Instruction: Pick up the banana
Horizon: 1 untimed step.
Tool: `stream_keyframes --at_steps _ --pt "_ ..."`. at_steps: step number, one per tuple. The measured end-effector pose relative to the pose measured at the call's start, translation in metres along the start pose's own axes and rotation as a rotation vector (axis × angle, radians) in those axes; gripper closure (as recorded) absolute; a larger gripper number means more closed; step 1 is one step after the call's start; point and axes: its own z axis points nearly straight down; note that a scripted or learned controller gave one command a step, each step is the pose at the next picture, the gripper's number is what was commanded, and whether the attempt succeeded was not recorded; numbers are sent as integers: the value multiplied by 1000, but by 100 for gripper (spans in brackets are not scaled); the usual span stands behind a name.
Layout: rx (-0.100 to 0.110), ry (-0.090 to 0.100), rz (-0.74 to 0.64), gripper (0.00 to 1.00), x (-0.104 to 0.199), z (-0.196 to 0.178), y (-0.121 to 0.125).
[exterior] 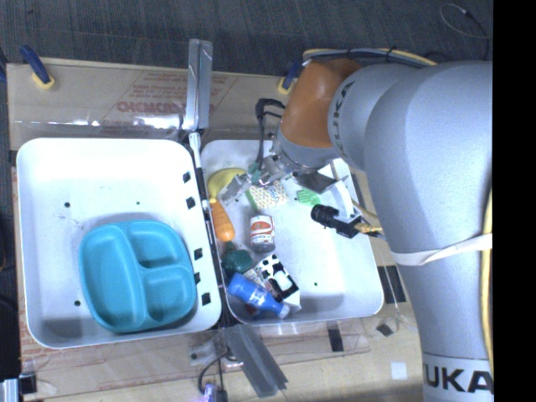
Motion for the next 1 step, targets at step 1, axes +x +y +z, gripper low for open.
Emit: stream_keyframes --at_steps 1 --pt "-5 -7 -4 100 -2 -12 2"
